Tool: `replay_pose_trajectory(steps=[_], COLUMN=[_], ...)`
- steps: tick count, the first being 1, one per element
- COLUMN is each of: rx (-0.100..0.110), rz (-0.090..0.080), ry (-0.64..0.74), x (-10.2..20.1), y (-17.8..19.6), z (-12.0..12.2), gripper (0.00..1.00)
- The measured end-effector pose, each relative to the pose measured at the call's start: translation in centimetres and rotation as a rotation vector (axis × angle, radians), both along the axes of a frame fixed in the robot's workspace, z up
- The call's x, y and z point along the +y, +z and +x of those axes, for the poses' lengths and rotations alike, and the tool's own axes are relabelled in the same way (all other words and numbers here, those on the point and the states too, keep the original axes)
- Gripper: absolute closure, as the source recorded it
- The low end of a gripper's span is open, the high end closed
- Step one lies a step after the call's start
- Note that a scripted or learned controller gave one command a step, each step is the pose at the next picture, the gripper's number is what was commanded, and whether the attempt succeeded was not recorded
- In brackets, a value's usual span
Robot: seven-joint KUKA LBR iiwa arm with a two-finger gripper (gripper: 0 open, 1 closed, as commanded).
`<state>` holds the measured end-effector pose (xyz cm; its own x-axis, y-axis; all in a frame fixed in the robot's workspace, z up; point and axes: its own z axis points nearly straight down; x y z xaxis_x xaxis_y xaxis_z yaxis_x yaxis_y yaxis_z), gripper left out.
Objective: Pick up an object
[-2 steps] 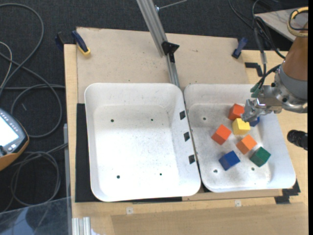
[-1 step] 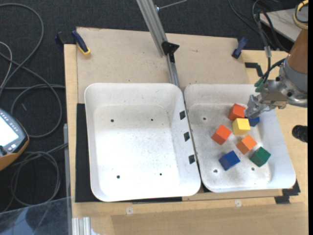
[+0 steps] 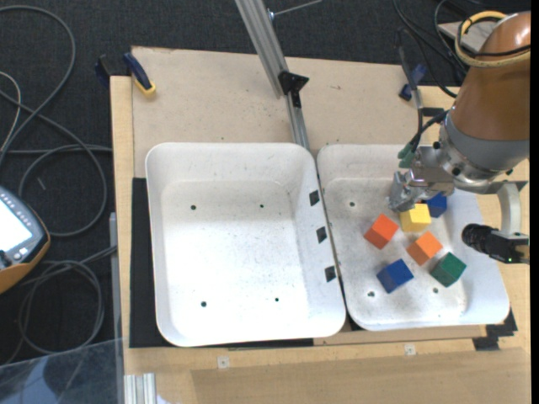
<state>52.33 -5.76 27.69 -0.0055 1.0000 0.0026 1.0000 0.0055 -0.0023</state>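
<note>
six blocks: clustered in the right bin [image 3: 354,305], so your target's there.
gripper [image 3: 408,194]: low over the yellow block [image 3: 415,218], placed for a grab.
jaws: you can't tell their state.

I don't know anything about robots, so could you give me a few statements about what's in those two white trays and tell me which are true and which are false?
1. All the small coloured cubes lie in the right shallow white bin. True.
2. The yellow cube sits in the left shallow white bin. False: it is in the right bin, just beside the end effector.
3. There are two orange cubes, one left of the other. True.
4. The green cube lies nearest the bins' dividing edge. False: it is toward the right bin's outer side.
5. A blue cube lies near the right bin's front. True.
</note>
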Motion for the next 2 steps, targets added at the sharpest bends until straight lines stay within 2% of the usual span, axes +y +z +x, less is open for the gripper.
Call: replay_pose_trajectory(steps=[1,2], rx=[-0.001,0.002], rz=[0.001,0.001], ry=[0.001,0.002], x=[5.6,11.7], y=[-0.2,-2.2], z=[-0.3,0.1], gripper=[1.0,1.0])
